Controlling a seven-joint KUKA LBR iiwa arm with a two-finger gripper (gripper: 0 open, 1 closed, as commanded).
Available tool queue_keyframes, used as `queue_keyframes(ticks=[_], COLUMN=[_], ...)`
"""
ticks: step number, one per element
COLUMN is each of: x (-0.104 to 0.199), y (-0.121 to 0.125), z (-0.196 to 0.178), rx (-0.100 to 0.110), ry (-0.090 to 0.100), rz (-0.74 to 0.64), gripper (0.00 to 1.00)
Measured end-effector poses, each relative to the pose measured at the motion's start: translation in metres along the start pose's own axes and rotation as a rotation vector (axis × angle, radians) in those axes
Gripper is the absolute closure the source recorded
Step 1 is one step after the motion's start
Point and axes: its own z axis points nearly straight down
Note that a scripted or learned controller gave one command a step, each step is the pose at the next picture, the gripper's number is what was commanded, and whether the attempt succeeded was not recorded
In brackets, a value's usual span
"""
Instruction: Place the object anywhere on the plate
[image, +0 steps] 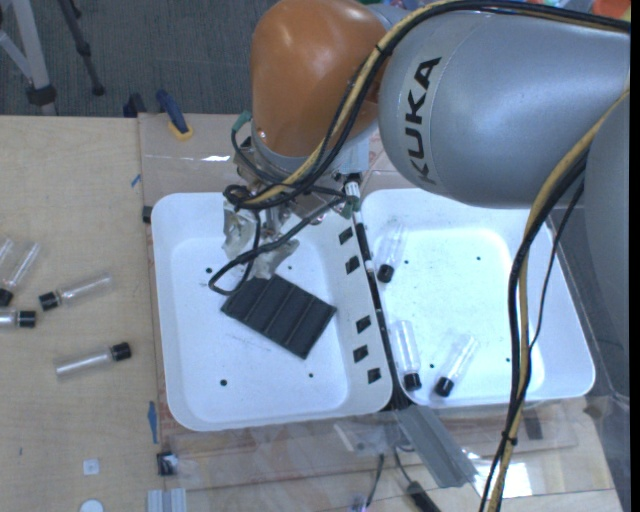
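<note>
The grey arm (500, 100) reads "KUKA". Its gripper (262, 245), grasp unreadable, hangs above the black ribbed rectangular plate (278, 314). Clear black-capped vials (445, 365) lie in the right white bin (560, 340).

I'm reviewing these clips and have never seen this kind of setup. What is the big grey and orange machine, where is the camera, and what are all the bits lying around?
The machine is a grey KUKA robot arm with an orange band, reaching in from the right. One fixed camera looks down at a slant on two shallow white bins. Its gripper hangs over the left bin, just above a flat black ribbed plate. I cannot tell whether it holds anything. The right bin contains several small clear vials with black caps. More such vials lie loose on the wooden bench to the left.
</note>
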Motion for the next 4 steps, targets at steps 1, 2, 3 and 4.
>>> queue_keyframes(ticks=[1,2,3,4], x=[0.031,0.046,0.005,-0.010], y=[0.025,-0.061,-0.070,-0.047], z=[0.012,-0.025,-0.054,0.021], rx=[0.000,0.005,0.005,-0.004], ry=[0.001,-0.006,-0.007,-0.002], rz=[-0.204,-0.359,-0.703,-1.330], gripper=[1.00,1.00,1.00,1.00])
